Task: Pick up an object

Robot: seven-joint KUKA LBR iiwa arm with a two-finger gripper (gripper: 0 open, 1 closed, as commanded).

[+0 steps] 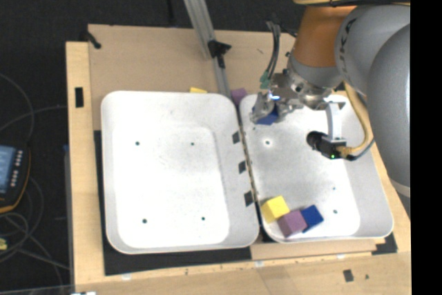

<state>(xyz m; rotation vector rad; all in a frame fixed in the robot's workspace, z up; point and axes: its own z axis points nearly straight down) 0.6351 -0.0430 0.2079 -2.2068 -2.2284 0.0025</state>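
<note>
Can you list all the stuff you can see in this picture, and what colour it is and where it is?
left bin: 1, white, left half of the bench
right bin: 1, white, right half of the bench
yellow block: 1, yellow, near corner of the right bin
purple block: 1, purple, touching the yellow one, right bin
blue block: 1, blue, beside the purple one, right bin
small blue thing: 1, blue, at the gripper, far end of the right bin; held or not, unclear
metal pole: 1, grey, slanting up behind the bins
arm: 1, grey with orange band, from the right
gripper: 1, over the right bin's far left corner
</note>
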